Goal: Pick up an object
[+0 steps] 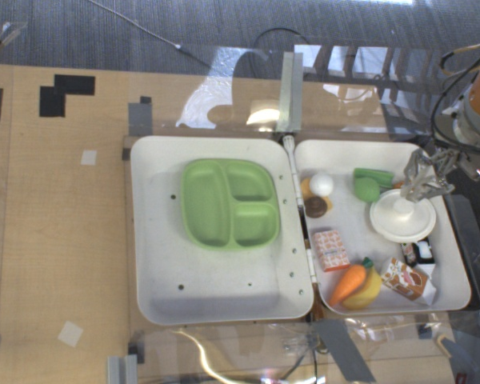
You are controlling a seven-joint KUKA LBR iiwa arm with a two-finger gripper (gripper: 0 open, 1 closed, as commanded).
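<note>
Grey two-finger gripper (422, 184) hovering over round white plastic dish (402, 217) in right white bin (456, 290); grip state: can't tell.

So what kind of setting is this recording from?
Most likely a robotics lab bench set up for pick-and-place trials: two shallow white bins side by side, toy food like a carrot and a banana in the right bin, and a gripper reaching in.

Two white bins (144, 214) – one green divided plate (230, 203), one carrot (348, 282), one banana (366, 293), one white egg (322, 184), two small cartons (331, 250)
</note>
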